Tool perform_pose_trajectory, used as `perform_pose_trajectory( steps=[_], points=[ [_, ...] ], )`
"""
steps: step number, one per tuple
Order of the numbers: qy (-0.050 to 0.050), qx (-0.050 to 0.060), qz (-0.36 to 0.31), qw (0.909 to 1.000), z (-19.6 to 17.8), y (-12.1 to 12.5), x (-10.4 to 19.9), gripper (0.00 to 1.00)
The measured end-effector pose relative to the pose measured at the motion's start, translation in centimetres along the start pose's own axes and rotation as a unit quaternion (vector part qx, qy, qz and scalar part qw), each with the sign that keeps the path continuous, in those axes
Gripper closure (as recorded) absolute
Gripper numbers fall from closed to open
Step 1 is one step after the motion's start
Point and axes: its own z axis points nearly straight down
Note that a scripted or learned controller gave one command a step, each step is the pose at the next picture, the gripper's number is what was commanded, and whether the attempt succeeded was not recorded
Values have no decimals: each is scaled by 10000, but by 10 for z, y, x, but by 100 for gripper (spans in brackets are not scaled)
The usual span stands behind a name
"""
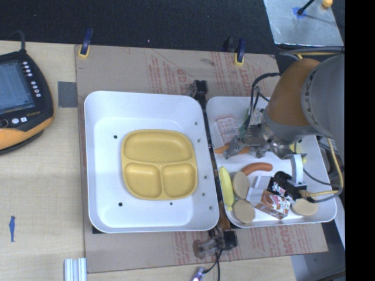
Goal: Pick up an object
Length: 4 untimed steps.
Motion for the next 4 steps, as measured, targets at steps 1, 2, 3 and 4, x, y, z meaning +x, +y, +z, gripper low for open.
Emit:
perform_pose_trajectory(
  steps=[1,2,3,4],
  points=[
    [1,-10,-1,10000,1,36,-26,0],
    [-4,-19,-6,10000,-43,82,-51,0],
    [-13,-56,13,10000,-3,40,-27,0],
    [-3,-46,3,10000,-14,40,-27,100]
  ],
)
